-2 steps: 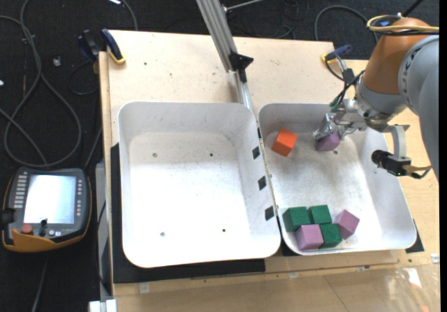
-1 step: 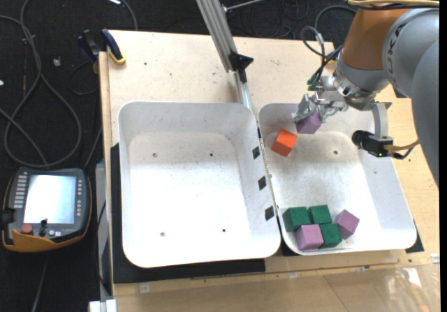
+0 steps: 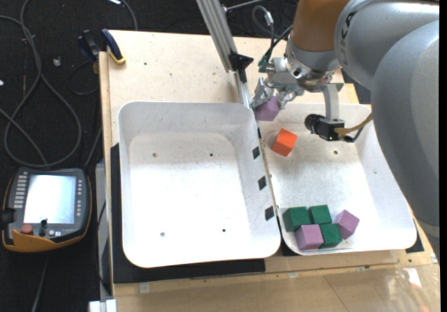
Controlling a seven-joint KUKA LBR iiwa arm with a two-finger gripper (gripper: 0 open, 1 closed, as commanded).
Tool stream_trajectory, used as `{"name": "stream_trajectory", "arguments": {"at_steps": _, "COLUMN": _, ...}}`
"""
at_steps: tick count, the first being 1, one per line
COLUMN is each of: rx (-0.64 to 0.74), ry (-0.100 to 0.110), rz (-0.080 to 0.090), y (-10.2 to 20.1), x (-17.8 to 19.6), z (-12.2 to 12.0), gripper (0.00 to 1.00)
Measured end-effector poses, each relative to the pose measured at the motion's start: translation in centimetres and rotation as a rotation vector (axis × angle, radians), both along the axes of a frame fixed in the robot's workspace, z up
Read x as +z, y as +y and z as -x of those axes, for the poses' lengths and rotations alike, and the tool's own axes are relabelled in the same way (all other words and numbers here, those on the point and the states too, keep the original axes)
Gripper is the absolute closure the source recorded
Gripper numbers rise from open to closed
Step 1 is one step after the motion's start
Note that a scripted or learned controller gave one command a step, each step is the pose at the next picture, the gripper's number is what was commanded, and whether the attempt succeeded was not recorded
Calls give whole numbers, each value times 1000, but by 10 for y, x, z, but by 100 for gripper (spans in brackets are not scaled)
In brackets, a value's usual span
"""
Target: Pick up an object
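My gripper point(image 3: 271, 102) hangs over the far left corner of the right bin point(image 3: 380, 164), close to the wall between the bins. A purple block point(image 3: 266, 109) sits between its fingertips, tilted, and the gripper is shut on it. Just to the right and nearer the camera, an orange cube point(image 3: 283, 142) lies on the bin floor. At the right bin's near edge sits a cluster of green blocks point(image 3: 320, 215) and purple blocks point(image 3: 309, 236).
The left bin point(image 3: 140, 129) lies beside the right one, their rims meeting at a divider point(image 3: 262, 164). A slanted metal pole point(image 3: 213, 17) comes down just behind the gripper. A cable and black connector point(image 3: 325, 126) hang from the wrist. A teach pendant point(image 3: 45, 209) rests off the bench at left.
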State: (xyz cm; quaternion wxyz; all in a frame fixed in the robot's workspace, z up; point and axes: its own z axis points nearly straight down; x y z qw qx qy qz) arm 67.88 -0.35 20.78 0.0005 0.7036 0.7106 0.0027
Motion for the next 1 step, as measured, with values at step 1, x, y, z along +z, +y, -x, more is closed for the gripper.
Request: {"name": "stream_trajectory", "arguments": {"at_steps": 1, "rx": -1, "ry": 8, "rz": 0, "y": 75, "x": -14, "z": 25, "gripper": 100}}
